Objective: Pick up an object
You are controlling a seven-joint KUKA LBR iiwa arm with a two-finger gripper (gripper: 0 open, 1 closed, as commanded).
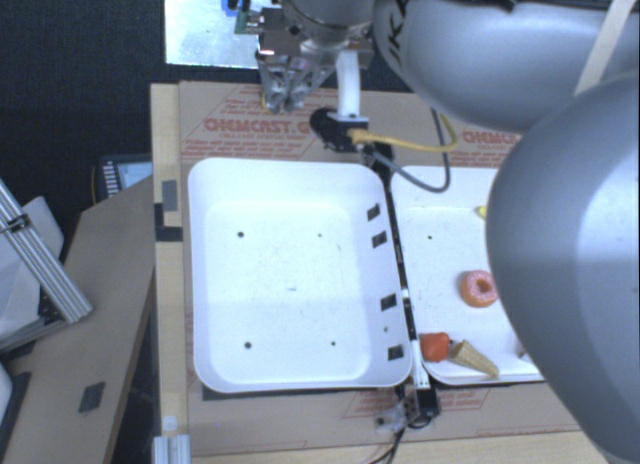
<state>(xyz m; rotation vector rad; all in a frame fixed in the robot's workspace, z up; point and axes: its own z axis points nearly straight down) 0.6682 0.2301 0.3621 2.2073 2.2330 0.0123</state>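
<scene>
I am looking at three candidates lying loose in the right bin (440, 227) at the lower right of the frame: one pink doughnut (479, 288), one small orange piece (434, 346) and one tan cone (472, 358), the last two touching near the bin's lower rim. I am holding my end effector (283, 90) high at the upper middle, over the cardboard beyond the left bin (210, 282), probably to keep the bins clear to the camera. It is gripping nothing, and I cannot tell whether it is apart or together.
</scene>
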